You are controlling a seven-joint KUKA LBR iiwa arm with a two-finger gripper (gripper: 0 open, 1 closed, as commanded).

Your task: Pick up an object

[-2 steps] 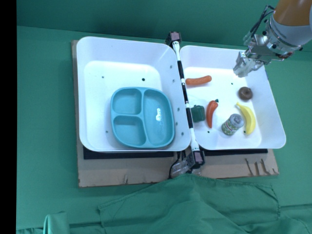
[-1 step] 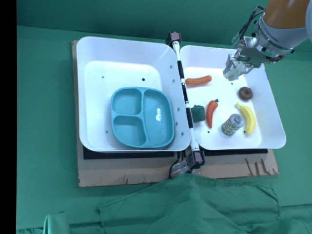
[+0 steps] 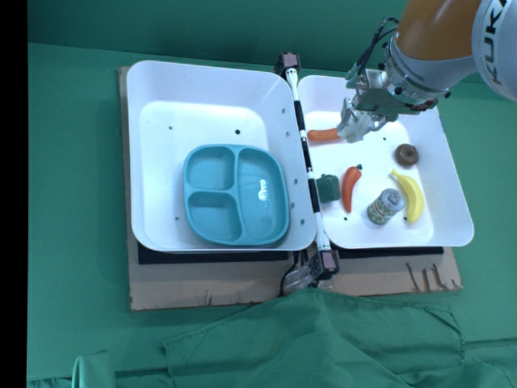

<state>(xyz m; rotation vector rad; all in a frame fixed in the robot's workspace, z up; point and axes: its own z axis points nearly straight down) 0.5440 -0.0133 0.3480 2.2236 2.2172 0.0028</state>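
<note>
Right bin (image 3: 452, 217), upper left part: an orange-red sausage-shaped piece, probably a toy carrot or hot dog (image 3: 323, 135), lies roughly level with its left end near the divider between the bins. Smooth, rounded at the left tip, no markings legible. Its right end runs under the tool (image 3: 353, 130) and is covered there.

Tool sits at that right end, low over the bin floor. Fingers (image 3: 347, 128) read as a pale grey blur against the white bin; cannot tell whether they are apart or closed, nor whether the piece lies between them. Contact not confirmable.

Arm enters from upper right, orange band and grey wrist cut off by the frame edge. Cables loop above the wrist.

Also in the right bin: brown doughnut (image 3: 406, 154) to the right of the tool; yellow banana (image 3: 410, 196) below it; small can (image 3: 384, 206) tilted beside the banana, label unreadable; red chilli pepper (image 3: 350, 186) upright-ish in the middle; dark green item (image 3: 327, 187) just left of the pepper, shape hard to make out.

Left bin (image 3: 161, 95): teal three-compartment plate (image 3: 236, 195), with a bright glare spot in the right compartment.

Green cloth (image 3: 323, 338) covers the bench in the foreground, overlapping the cardboard base (image 3: 161, 293).
</note>
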